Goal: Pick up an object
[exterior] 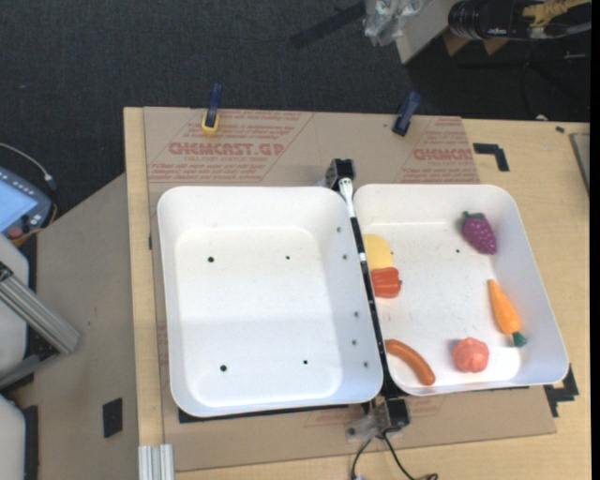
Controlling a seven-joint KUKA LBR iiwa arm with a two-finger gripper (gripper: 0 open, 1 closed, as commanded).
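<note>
In the right bin (pixel 525 272), a purple grape bunch (pixel 478 232), a carrot (pixel 503 310), a red tomato (pixel 471 354), a sausage (pixel 411 361), a red pepper (pixel 385 281) and a yellow piece (pixel 377 250) are seen, all lying apart except the last two, which touch. The left bin (pixel 178 281) is placed beside it. The gripper (pixel 389 17) is found far above at the top edge, and its state cannot be told.

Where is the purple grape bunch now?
The purple grape bunch lies in the right bin, near its far right corner, above the carrot.
</note>
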